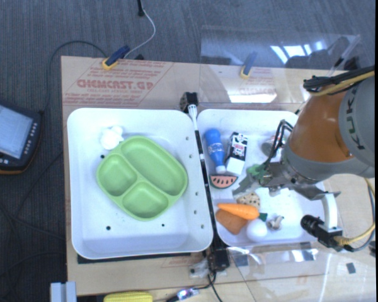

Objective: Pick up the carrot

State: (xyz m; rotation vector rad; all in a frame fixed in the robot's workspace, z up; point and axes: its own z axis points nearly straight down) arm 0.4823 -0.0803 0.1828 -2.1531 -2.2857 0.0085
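Nearest the camera, at the bottom edge, we see a yellow tool handle (pixel 127 297) lying on the floor below the bench. Above it we count two white bins side by side on a cardboard sheet (pixel 123 80). The left bin (pixel 82 168) holds one green three-compartment plate (pixel 142 178) and one small white object (pixel 111 136) at its upper left corner, just beside the plate. The right bin (pixel 283 119) holds one carrot (pixel 238 211), one orange wedge-like piece (pixel 232 224) touching the carrot from below, one white egg-like ball (pixel 257 230) just right of that piece, one watermelon slice (pixel 223 181), one blue bottle (pixel 213 147), one black-and-white carton (pixel 238 147), one cookie-like item (pixel 248 200) and one small grey-brown object (pixel 276 220). The carrot sits in the lower left part of the right bin, long axis roughly horizontal in the frame with a slight tilt, narrow tip pointing right toward the ball, thick end at left near the divider. The gripper (pixel 255 173) hangs over the middle of the right bin, above and right of the carrot, apart from it; we cannot tell its state. One grey arm with orange band (pixel 318 134) enters from the right. One handheld pendant (pixel 9 134) lies at the left edge.
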